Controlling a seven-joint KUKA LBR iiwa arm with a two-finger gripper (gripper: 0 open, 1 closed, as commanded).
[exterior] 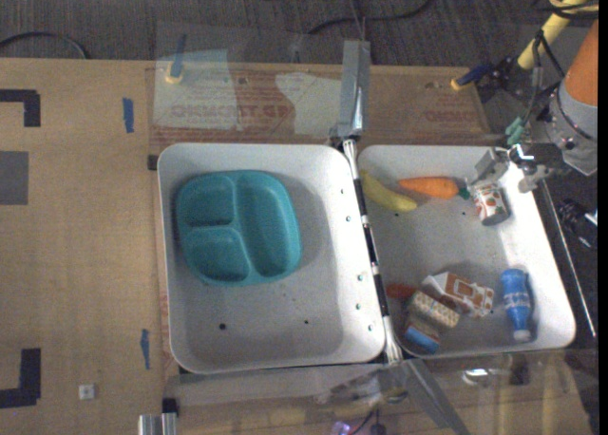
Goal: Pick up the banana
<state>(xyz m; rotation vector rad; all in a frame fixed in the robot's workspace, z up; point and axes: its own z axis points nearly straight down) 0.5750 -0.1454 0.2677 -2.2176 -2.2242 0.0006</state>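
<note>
Yellow banana (387, 194) (slightly curved) flat in the right bin's upper-left corner

Arm (581, 82) cut off at rt edge.

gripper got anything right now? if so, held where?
Cannot tell. The gripper sits at the right bin's upper right corner, just above a small red-and-white carton. The banana lies untouched at the bin's upper left, beside the carrot.

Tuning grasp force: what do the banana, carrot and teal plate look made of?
Banana: likely moulded plastic, smooth; even yellow with no spots, so a toy.
Carrot: likely the same, uniform orange with a slight sheen.
Plate: likely hard plastic, matte teal; three moulded compartments with rounded edges.
</note>
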